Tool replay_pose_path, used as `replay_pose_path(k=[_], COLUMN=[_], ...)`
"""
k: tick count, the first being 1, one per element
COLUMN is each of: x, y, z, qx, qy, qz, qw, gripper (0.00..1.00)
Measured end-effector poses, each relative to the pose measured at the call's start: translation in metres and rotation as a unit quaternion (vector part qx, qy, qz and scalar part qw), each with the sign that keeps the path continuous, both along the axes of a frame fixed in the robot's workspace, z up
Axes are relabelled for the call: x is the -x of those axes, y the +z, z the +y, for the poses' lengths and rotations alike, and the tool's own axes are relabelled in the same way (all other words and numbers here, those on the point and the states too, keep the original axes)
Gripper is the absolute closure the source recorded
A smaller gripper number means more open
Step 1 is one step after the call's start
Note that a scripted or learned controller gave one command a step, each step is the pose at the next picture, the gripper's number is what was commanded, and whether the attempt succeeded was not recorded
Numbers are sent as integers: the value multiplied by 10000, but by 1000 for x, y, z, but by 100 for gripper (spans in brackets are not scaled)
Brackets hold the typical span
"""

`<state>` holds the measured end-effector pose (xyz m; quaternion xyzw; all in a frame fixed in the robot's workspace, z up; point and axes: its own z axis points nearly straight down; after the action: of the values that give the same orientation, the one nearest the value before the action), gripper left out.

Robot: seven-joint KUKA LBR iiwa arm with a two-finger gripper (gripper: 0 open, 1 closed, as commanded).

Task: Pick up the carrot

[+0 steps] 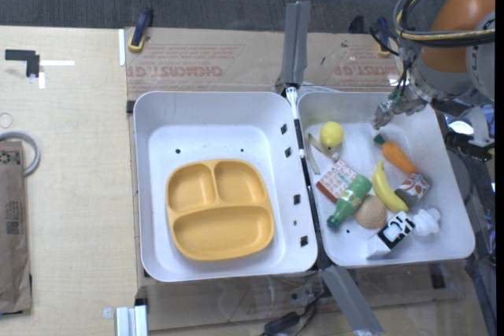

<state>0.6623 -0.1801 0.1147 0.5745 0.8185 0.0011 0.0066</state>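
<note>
A: The carrot (396, 157) lies in the right bin (453, 193), toward its far right side, slanted with its green stub end pointing up and left. The banana (386, 186) sits just beside it on the near side, and a small brown carton (413, 187) is close by too.

B: And the hand (391, 110)?

A: It hangs over the far part of the same bin, a little above and left of the carrot's stub end – near, but apart from it. Nothing sits between its fingers. Whether they are spread or pressed together, the view does not settle; they read as a small grey blur against the white wall.

B: So the step in hand?

A: By the look of it, the approach – the grasp is not yet made. The next move likely calls for a short shift toward the carrot's middle, the fingers set across its narrow width, then a descent without nudging the banana.

B: Anything hard to read?

A: The arm's bulk and its cables cover the bin's far right corner. The height of the hand above the bin floor cannot be judged from this slant. The left bin (150, 169) holds a yellow divided plate (220, 208), well apart from all this.
</note>
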Motion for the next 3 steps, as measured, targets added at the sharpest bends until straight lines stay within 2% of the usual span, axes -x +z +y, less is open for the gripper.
replay_pose_path(k=[1, 2, 3], x=[0, 39, 38], y=[0, -22, -11], z=[0, -15, -16], qx=[0, -17, -8], qy=[0, 971, 954], qz=[1, 54, 29], qw=[10000, 9953, 9954], gripper=[0, 0, 100])
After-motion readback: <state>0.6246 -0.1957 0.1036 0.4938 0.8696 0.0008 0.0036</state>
